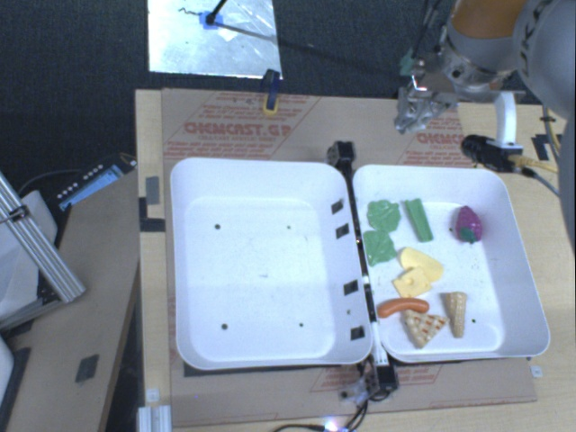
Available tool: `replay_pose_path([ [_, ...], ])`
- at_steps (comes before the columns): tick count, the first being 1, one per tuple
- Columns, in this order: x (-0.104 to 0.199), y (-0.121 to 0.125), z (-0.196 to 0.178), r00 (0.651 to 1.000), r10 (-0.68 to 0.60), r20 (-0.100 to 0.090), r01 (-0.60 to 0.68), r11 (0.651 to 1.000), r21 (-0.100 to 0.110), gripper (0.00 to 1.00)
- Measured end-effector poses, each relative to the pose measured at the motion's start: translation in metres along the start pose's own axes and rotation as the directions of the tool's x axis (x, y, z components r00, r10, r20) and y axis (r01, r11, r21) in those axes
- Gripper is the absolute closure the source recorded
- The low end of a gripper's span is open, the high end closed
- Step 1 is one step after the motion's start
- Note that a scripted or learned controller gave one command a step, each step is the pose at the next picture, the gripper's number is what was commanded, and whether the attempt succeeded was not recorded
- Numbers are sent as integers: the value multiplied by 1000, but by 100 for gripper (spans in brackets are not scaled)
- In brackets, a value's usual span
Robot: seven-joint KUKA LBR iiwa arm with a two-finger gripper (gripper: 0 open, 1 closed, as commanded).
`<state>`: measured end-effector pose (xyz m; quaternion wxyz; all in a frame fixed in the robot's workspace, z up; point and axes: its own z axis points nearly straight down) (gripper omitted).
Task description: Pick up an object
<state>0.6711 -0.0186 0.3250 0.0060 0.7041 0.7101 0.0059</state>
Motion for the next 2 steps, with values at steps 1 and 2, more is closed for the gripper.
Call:
replay_pose_path([
  [1,52,-1,-44,1000,-1,-2,1,1000,10,100],
  [2,109,0,-103,1000,-2,-3,2,1000,8,100],
])
